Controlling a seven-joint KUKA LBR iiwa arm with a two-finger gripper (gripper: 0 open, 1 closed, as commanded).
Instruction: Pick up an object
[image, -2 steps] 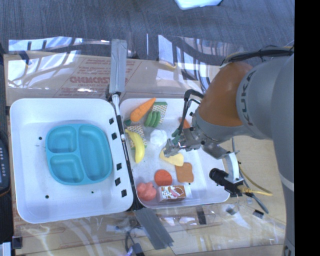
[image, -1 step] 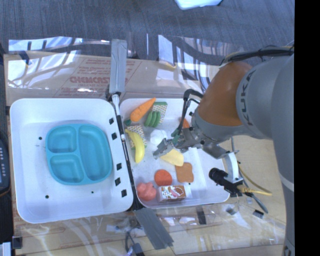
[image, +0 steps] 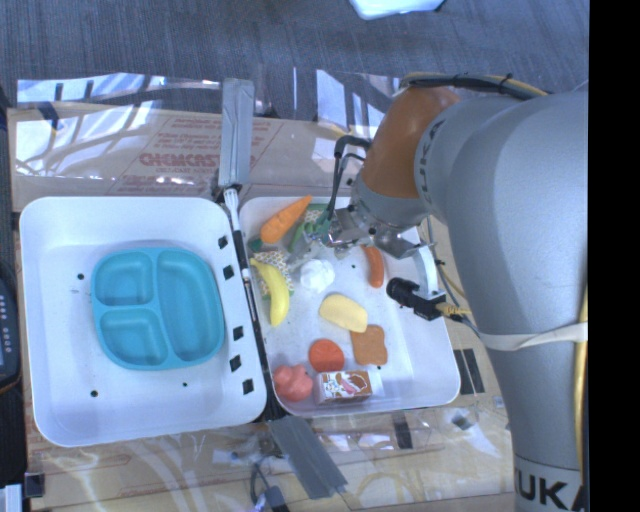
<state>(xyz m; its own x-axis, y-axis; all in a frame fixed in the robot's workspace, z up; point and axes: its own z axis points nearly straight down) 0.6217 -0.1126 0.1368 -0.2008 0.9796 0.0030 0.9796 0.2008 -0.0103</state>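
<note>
The right bin (image: 440, 370) holds several toy foods: an orange carrot (image: 285, 220), a yellow banana (image: 273, 290), a white ball (image: 317, 274), a yellow lemon-like piece (image: 343, 312), a red sausage (image: 374, 266), a brown cookie (image: 369, 345), a red tomato (image: 326, 354), a pink fruit (image: 292, 381) and a small printed box (image: 346, 385). My gripper (image: 335, 232) is low over the bin's far end, beside a green item (image: 310, 226) and just right of the carrot. The arm's wrist covers its fingers.
The left bin (image: 60, 400) carries a blue divided plate (image: 158, 305). A row of black clips (image: 238, 300) runs along the wall between the bins. The grey arm (image: 520, 230) takes up the right side, over the right bin's edge.
</note>
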